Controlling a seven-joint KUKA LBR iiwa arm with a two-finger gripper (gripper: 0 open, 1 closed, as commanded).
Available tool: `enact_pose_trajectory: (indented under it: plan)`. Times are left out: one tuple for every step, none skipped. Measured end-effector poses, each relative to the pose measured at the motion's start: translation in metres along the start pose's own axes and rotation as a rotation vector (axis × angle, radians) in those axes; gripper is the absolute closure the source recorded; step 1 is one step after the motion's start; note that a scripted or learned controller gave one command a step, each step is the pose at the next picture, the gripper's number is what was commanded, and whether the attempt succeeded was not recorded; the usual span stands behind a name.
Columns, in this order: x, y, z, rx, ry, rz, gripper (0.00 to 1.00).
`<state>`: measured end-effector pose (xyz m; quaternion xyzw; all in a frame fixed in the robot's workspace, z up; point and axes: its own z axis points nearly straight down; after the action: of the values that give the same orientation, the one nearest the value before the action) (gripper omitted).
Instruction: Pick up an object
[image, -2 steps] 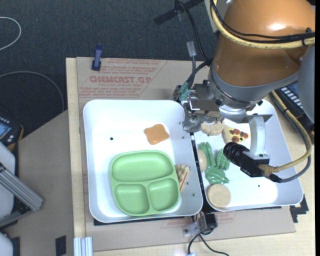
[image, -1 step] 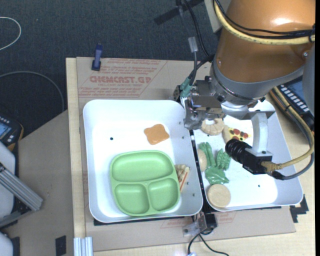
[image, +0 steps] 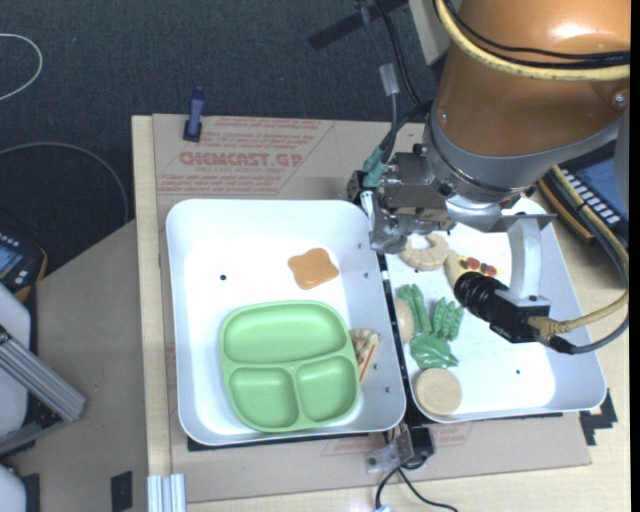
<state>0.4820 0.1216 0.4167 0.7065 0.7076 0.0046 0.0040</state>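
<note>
The pincer (image: 412, 232) sits at the upper right of the frame, low over the right bin's (image: 570, 375) near-left corner, just above a pale cookie-like piece (image: 428, 254); whether it is apart or together cannot be told. Green leafy toy (image: 437, 330) lies below it.

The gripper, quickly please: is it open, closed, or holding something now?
Gripper: cannot be told; it sits over the right bin, near the pale food piece.

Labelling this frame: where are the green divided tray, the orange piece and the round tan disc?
green divided tray (image: 289, 372), camera view, divider ridge.
orange piece (image: 312, 267), camera view, its centre.
round tan disc (image: 438, 391), camera view, top face.
</note>
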Motion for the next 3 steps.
enact_pose_trajectory:
  plan:
    - [0.068,0.010,-0.063,0.003,0.004,-0.007,1.00]
    - [0.055,-0.004,0.012,0.022,-0.004,0.003,1.00]
    - [0.004,-0.005,0.102,0.024,-0.005,0.008,1.00]
